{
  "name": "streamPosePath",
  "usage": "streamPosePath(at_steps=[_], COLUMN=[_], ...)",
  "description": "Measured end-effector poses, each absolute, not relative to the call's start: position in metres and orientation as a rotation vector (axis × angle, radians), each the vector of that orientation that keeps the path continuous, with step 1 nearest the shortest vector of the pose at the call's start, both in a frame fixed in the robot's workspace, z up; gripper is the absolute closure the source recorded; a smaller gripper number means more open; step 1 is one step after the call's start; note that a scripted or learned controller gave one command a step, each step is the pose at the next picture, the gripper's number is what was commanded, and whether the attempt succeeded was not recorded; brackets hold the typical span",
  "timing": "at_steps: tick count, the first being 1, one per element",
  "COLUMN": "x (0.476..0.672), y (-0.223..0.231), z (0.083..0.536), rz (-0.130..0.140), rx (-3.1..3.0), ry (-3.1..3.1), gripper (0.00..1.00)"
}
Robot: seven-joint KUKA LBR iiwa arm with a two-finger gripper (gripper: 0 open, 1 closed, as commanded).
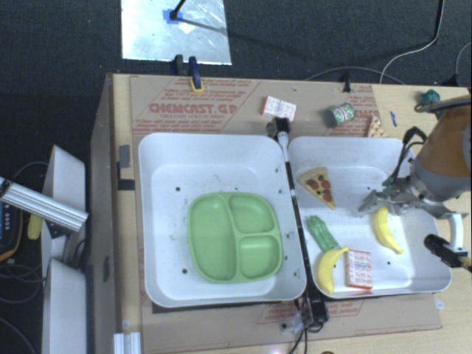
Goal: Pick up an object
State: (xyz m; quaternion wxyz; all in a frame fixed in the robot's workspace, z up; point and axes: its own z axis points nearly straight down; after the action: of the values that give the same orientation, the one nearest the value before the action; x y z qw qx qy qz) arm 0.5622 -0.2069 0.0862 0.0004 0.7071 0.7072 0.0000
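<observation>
The right bin (346,153) holds a pizza slice toy (317,185), a green vegetable toy (321,233), a yellow banana half (330,268), a small red and white box (358,269) and a second yellow banana (387,231). My gripper (377,200) reaches in from the right and sits low in the right bin, just above the top end of the second banana. Nothing visibly hangs from it.
The left bin (169,161) holds a green divided plate (236,236). On the cardboard behind the bins lie a white card (279,108), a small green can (341,113) and a patterned piece (375,126). A black part (442,249) of the arm overhangs the right bin's right rim.
</observation>
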Motion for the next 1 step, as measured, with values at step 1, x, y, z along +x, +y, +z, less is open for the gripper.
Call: streamPosePath(at_steps=[1], x=[0.5635], y=[-0.2066], z=[0.0972], rz=[0.003], rx=[2.217], ry=[2.222], gripper=[1.0])
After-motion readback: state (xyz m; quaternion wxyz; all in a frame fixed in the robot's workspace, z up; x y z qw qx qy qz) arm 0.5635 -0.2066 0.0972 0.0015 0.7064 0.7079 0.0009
